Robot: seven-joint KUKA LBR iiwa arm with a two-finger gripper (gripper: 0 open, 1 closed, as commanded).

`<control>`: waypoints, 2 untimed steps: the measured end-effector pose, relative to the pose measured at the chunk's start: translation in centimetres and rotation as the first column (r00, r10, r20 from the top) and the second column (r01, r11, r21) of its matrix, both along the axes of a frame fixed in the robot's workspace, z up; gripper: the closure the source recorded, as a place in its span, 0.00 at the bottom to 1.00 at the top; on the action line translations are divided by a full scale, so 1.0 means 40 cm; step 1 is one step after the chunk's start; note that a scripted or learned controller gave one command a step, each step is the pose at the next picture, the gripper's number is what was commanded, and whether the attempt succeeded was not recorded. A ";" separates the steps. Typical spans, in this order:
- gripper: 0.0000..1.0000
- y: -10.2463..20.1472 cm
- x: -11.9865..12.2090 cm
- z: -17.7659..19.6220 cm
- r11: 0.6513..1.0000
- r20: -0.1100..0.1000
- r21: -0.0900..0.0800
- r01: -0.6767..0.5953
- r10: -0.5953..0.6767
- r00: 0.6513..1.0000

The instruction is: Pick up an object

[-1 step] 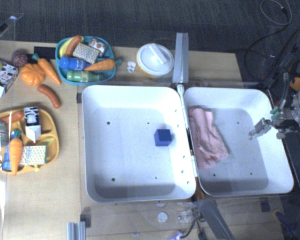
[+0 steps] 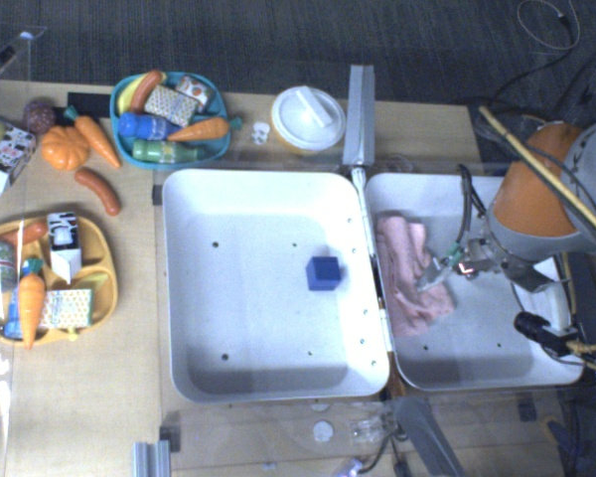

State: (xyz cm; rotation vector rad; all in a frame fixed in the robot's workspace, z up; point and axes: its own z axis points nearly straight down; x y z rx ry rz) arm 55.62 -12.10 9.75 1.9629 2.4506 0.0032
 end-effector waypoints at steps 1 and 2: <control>0.00 0.060 0.115 -0.017 0.999 0.012 -0.001 0.040 -0.040 0.999; 0.00 0.025 -0.014 0.122 0.984 -0.001 0.000 0.181 -0.181 0.984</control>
